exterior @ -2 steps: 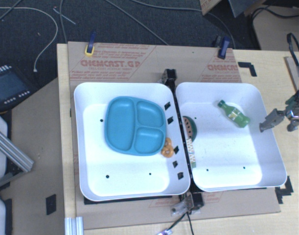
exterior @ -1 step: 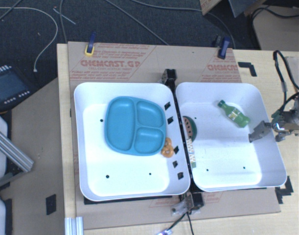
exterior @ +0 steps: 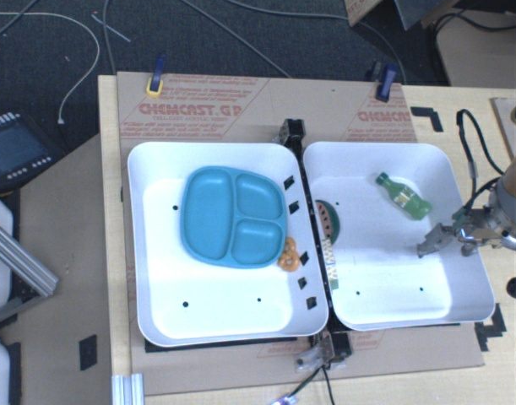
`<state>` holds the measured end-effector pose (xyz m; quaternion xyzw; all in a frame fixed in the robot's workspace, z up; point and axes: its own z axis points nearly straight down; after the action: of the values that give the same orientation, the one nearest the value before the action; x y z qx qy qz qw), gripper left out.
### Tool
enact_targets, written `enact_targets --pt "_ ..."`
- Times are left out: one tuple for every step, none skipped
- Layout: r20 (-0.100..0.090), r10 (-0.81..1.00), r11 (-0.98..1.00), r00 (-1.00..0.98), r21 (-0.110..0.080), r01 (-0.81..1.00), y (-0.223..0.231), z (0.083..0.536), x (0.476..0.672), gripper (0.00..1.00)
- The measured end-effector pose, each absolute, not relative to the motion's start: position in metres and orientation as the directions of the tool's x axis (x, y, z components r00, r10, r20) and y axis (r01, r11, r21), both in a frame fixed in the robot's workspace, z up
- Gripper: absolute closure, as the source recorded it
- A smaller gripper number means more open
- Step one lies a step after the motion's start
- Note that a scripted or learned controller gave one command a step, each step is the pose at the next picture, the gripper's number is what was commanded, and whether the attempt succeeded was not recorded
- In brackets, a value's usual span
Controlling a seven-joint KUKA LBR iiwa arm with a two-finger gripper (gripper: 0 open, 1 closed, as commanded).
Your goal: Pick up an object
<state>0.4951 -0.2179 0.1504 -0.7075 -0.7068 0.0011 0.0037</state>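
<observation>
Because the arm reached in from the right, its claw (exterior: 433,245) hung low over the right bin (exterior: 393,310), just below the green bottle (exterior: 404,195) and apart from it, which suits a try at that nearest loose thing; whether its fingers stood wide or narrow I could not tell, and nothing showed between them. Across the divider, the blue tray (exterior: 232,218) lay flat in the left bin (exterior: 215,310) with a small orange piece (exterior: 288,256) at its right edge, while a round dark item (exterior: 327,219) sat against the right bin's left wall.

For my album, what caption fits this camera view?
Gripper low in the right bin near a green bottle; blue tray in the left bin.
</observation>
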Motion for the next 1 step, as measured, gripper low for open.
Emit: enact_targets --pt "0.004 1.0 0.0 0.0 -0.005 1.0 -0.2128 0.107 0.4947 0.0"
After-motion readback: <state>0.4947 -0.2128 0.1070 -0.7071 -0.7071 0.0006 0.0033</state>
